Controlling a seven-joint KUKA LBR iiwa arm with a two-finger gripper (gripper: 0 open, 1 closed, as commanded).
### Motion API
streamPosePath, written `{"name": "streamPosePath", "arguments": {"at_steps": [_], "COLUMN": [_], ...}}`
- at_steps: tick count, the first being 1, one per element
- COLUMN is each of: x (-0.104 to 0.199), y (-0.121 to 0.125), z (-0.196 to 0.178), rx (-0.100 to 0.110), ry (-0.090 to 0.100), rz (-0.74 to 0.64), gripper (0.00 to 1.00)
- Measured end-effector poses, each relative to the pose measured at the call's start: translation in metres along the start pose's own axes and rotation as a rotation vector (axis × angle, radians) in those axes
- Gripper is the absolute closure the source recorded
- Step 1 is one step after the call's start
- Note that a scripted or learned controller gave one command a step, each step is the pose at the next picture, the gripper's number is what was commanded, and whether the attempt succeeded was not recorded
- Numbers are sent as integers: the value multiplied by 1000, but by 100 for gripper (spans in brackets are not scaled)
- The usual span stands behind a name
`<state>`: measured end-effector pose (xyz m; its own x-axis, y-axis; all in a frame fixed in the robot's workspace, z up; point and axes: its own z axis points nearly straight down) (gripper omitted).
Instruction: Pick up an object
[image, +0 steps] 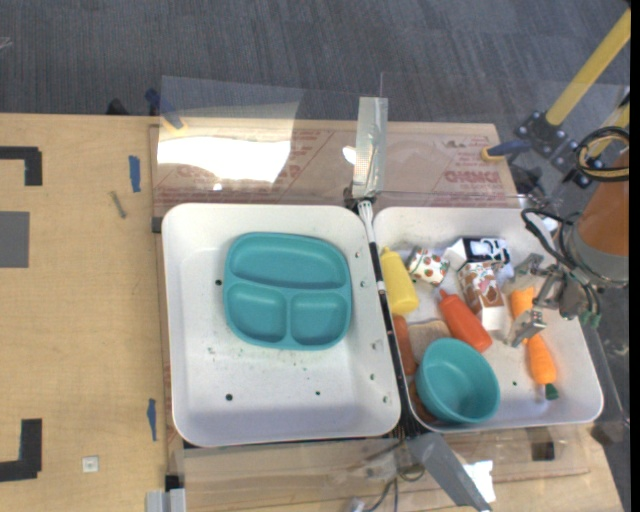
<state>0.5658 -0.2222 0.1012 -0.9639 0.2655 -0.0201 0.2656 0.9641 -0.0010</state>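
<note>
My gripper (528, 297) hangs over the right side of the right bin (580, 405), open, with its fingers spread front to back. A small orange piece (520, 300) shows in the gap between them; I cannot tell whether they touch it. Just in front of the gripper lies an orange carrot (541, 362). Further left are a larger orange carrot (465, 320), a white and red packet (487, 287), a black and white box (483, 250), a spotted item (430, 266), a yellow bottle (400, 285) and a teal bowl (458, 378).
A teal divided plate (288, 290) rests in the left bin (190, 400). A clear upright panel (370, 150) stands behind the wall between the two bins. Cables and the arm's wrist (605, 225) crowd the right bin's far right edge.
</note>
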Motion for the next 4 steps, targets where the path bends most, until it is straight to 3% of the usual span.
{"name": "streamPosePath", "arguments": {"at_steps": [1, 2, 3, 4], "x": [29, 24, -49, -45], "y": [-7, -7, 35, 34], "z": [12, -2, 14, 13], "rx": [-3, 0, -1, -1], "ry": [9, -4, 12, 35], "rz": [26, 25, 92, 91], "gripper": [0, 100, 100, 0]}}
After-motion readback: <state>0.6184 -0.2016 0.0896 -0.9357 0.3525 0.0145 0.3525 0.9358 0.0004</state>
